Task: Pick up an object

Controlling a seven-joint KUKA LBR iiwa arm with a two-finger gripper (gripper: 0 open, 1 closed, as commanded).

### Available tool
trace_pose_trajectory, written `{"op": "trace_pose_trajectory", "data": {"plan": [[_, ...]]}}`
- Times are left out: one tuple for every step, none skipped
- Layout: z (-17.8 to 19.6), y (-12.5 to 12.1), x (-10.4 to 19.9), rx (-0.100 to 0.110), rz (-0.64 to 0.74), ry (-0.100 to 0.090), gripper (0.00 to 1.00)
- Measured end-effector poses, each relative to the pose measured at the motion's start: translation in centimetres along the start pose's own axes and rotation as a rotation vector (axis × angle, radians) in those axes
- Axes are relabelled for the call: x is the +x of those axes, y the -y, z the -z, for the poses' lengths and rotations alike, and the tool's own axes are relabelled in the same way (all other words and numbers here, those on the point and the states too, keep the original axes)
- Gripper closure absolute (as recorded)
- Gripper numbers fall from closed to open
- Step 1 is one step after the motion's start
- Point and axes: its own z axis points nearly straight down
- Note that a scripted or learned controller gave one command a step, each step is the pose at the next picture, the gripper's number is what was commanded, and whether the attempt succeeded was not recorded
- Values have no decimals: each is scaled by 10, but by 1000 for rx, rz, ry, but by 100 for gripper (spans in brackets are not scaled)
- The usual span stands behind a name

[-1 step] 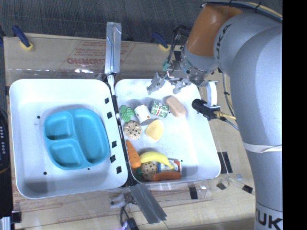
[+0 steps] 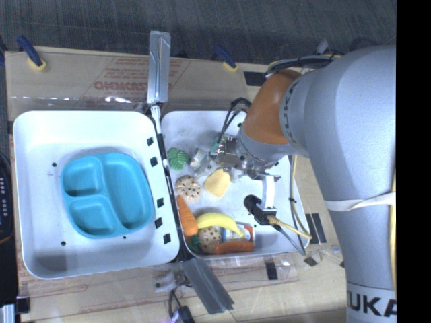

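I am hovering my end effector (image 2: pixel 225 161), grip state indiscernible, over the yellow block (image 2: pixel 217 183); crowding cookie (image 2: pixel 188 188) is risking a deflected, failed grasp.

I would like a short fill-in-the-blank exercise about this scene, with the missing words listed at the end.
1. The blue tray lies in the ____ bin.
2. The blue tray has ____ compartments.
3. The banana is ____ in colour.
4. The claw hangs over the ____ bin.

Missing words: left; three; yellow; right
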Motion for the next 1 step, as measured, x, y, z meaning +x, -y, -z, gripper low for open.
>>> {"op": "trace_pose_trajectory", "data": {"plan": [[8,0,0,3,3,0,100]]}}
